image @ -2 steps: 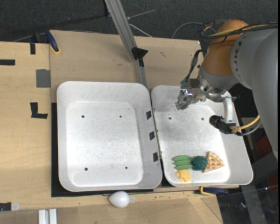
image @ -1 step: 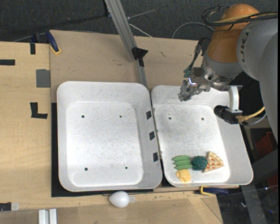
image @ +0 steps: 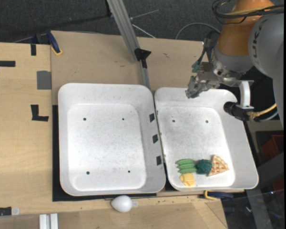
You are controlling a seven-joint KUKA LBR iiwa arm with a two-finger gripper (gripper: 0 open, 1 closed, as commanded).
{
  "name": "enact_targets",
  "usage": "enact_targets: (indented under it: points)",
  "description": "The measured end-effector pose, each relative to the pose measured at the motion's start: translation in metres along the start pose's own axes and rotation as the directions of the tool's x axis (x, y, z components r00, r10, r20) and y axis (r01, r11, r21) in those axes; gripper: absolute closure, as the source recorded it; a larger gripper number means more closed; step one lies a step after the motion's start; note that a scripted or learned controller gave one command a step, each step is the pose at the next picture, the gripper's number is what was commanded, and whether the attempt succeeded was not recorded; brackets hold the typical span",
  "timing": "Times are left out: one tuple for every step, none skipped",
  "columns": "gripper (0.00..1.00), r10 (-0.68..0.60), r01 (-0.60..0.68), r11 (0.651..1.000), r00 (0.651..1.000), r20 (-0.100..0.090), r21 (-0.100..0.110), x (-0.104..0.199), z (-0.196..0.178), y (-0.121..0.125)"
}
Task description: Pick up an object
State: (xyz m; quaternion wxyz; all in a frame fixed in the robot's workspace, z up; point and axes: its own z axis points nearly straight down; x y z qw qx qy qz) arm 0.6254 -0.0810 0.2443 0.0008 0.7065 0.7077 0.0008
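Crosswise, green pea pod (image: 185, 164) left-right.

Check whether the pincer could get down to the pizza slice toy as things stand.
Probably yes. The pincer hangs over the right bin's far rim, and the pizza slice toy lies uncovered near the front, though broccoli touches its left side.

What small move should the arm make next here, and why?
Probably carry the end effector toward the camera along the right bin. It hangs above that bin's far rim, while the toys, a green pea pod, broccoli, pizza slice and yellow piece, cluster at the near edge.
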Motion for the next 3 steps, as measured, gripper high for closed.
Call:
enact_targets:
  points:
    - [1.00, -0.003, 0.003, 1.000, 1.000, -0.001, 0.005, 0.044, 0.009, -0.014]
    - [1.00, -0.005, 0.005, 1.000, 1.000, -0.002, 0.004, 0.096, 0.004, -0.017]
    - [1.00, -0.006, 0.006, 1.000, 1.000, -0.002, 0.005, 0.152, 0.001, -0.028]
